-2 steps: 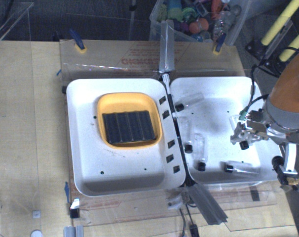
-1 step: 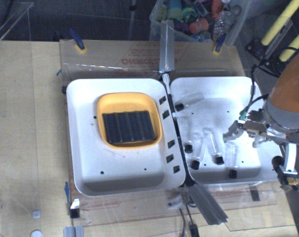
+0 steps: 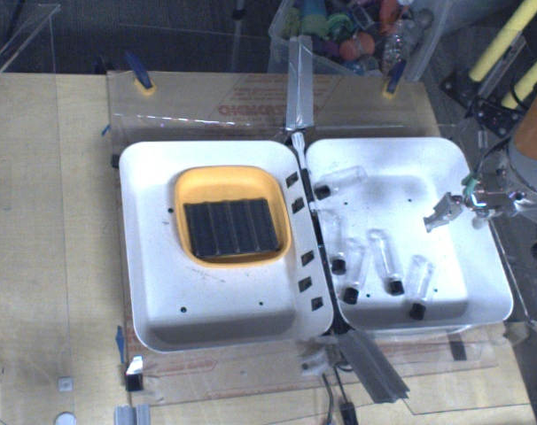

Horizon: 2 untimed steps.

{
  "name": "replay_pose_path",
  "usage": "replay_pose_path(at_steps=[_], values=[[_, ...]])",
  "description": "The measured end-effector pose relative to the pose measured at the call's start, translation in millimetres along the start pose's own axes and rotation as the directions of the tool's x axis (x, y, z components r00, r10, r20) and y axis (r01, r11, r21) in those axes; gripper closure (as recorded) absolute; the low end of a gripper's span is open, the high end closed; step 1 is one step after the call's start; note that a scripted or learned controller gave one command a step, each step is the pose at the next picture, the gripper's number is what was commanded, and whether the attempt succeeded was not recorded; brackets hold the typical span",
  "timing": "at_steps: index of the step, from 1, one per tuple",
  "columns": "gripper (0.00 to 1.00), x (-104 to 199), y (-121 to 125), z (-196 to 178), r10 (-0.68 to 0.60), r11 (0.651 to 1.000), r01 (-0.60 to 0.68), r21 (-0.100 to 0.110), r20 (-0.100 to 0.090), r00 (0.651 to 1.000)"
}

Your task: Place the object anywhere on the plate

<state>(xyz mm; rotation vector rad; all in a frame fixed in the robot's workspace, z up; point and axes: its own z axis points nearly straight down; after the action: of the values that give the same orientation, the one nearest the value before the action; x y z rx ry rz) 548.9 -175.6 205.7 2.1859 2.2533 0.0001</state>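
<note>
Pincer (image 3: 441, 212) sits at the right side of the right bin (image 3: 446, 162), low over the white floor. Its grey tip points left, into the bin. It is too small and blurry to see how wide it is, so I cannot tell if it has hold of anything.

Clear little tubes (image 3: 385, 266) with black caps lie in the right bin. Most of them are near the front, close together. One more tube (image 3: 338, 181) lies near the back, by the wall between the two bins. The pincer is apart from all of them.

In the left bin (image 3: 149, 237) sits a yellow plate (image 3: 229, 182). A dark ridged block (image 3: 231, 227) lies flat on it.

Both bins rest side by side on the light wood surface (image 3: 47, 237). Behind them stands a clear box of bright toys (image 3: 353, 11).
</note>
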Motion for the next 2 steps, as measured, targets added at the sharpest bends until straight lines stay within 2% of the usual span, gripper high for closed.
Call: replay_pose_path(at_steps=[1, 2], values=[[0.0, -49, 30, -5, -0.091, 0.996, 0.091, -0.001, 0.001, 0.996], [0.0, -48, 29, -15, -0.38, 0.925, 0.38, -0.003, 0.002, 0.925]])
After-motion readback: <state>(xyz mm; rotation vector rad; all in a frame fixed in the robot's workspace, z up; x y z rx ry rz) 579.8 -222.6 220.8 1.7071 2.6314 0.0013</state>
